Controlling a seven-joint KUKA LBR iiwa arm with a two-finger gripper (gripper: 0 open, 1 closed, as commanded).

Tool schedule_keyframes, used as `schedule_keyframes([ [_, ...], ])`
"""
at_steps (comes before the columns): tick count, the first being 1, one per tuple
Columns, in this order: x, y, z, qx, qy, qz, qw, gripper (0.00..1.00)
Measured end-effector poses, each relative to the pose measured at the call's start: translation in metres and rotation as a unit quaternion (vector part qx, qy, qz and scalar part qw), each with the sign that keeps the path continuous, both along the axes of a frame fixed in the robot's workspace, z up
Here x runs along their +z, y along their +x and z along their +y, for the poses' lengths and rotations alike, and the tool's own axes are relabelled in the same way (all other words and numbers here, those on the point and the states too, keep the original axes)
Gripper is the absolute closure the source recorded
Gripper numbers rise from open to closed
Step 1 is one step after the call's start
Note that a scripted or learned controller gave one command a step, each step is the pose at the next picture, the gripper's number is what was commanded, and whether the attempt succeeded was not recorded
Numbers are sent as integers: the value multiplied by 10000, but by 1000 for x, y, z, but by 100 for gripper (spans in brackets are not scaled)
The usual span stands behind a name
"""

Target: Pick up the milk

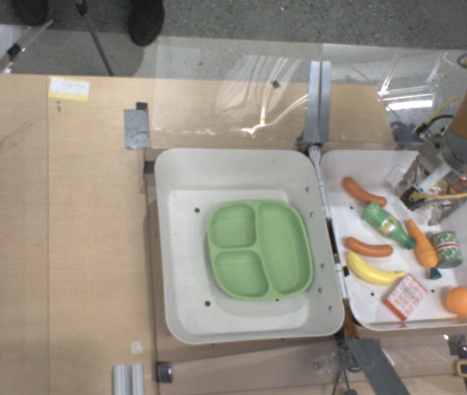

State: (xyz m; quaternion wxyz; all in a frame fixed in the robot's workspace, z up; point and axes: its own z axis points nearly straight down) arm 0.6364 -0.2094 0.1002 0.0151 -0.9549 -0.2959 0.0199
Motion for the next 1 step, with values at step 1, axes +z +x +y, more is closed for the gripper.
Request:
schedule_keyframes([
  [1,-9,-95,21,729,-70,-251,9970,0],
])
